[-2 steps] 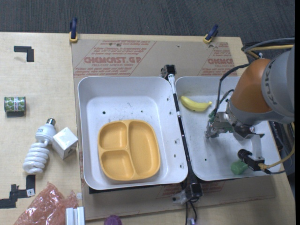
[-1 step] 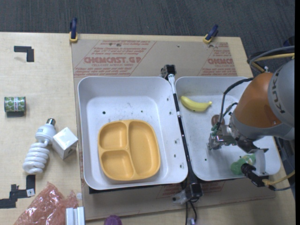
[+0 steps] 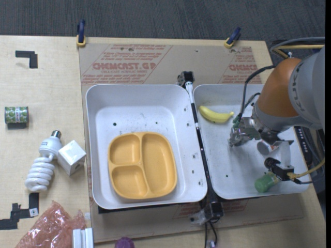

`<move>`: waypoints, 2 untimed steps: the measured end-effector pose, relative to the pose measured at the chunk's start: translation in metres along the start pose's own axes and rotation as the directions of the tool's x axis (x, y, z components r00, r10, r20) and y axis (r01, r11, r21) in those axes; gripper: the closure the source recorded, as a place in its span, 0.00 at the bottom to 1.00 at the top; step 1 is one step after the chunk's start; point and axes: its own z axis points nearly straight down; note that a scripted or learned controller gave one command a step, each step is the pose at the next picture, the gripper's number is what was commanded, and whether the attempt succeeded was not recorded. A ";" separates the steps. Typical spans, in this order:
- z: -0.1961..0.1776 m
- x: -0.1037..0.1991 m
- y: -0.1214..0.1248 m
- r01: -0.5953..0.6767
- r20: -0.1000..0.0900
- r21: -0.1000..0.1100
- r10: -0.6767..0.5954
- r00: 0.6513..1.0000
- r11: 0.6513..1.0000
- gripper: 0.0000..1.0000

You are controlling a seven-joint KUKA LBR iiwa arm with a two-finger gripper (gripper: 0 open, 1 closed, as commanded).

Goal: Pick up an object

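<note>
A yellow banana (image 3: pixel 215 115) lies in the right bin (image 3: pixel 222 177) near its far left corner. A small green object (image 3: pixel 264 183) rests at that bin's near right edge. My gripper (image 3: pixel 239 137) hangs low over the right bin's middle, just right of and nearer than the banana's tip. The grey arm with its orange band (image 3: pixel 279 89) hides the bin's right side. I see nothing held in the gripper.
The left bin (image 3: pixel 98 138) holds a yellow divided plate (image 3: pixel 142 164). On the bench to the left lie a spiral light bulb (image 3: pixel 42 164), a white cube (image 3: pixel 72 157) and a green can (image 3: pixel 16 115). Red mesh (image 3: pixel 49 226) sits at the near left.
</note>
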 end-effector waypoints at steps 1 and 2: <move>0.000 0.016 -0.064 -0.003 -0.001 0.002 0.003 1.000 1.000 0.00; -0.009 0.015 -0.063 -0.004 0.000 -0.001 0.004 1.000 1.000 1.00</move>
